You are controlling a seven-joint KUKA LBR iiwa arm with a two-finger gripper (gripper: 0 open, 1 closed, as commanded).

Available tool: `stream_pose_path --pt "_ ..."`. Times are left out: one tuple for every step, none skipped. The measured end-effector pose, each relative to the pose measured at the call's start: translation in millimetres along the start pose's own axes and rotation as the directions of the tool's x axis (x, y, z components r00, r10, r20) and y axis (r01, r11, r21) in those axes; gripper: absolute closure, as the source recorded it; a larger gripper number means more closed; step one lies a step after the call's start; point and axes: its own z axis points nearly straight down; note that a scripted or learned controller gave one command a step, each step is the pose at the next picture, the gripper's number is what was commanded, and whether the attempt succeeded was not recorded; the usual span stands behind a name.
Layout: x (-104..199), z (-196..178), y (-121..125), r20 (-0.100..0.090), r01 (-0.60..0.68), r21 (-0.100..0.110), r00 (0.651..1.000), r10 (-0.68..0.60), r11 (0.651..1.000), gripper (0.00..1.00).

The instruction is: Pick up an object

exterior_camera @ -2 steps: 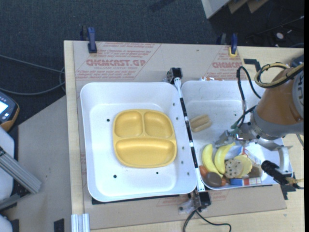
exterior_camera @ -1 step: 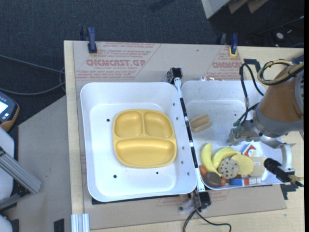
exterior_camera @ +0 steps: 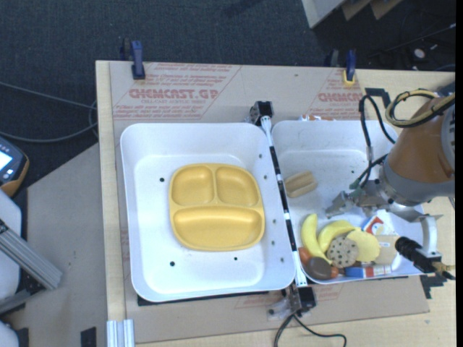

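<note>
Right bin (exterior_camera: 318,139) | banana (exterior_camera: 312,231) left of gripper (exterior_camera: 356,197) | grip state unclear

Both bins are plain white: the left bin (exterior_camera: 137,194) and the right bin (exterior_camera: 325,139). In the left one sits a mustard-yellow divided plate (exterior_camera: 215,207), all one colour. The desk (exterior_camera: 108,194) is pale tan, its far strip stamped with reddish lettering, with two blue clamps (exterior_camera: 135,56) on that edge. The arm (exterior_camera: 419,157) is grey with an orange band. Just left of the hand (exterior_camera: 351,202) lies a beige block (exterior_camera: 299,184). Below the hand is a yellow banana (exterior_camera: 312,231), a pale yellow lemon (exterior_camera: 365,246), a tan cookie speckled with dark chips (exterior_camera: 339,251) and a brown rounded piece (exterior_camera: 319,267). The floor (exterior_camera: 58,35) is dark blue-grey.
</note>
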Motion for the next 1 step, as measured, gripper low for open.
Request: stream_pose_path --pt "45.5 9.5 -39.3 0.000 0.002 0.000 1.000 -0.002 1.000 0.00"
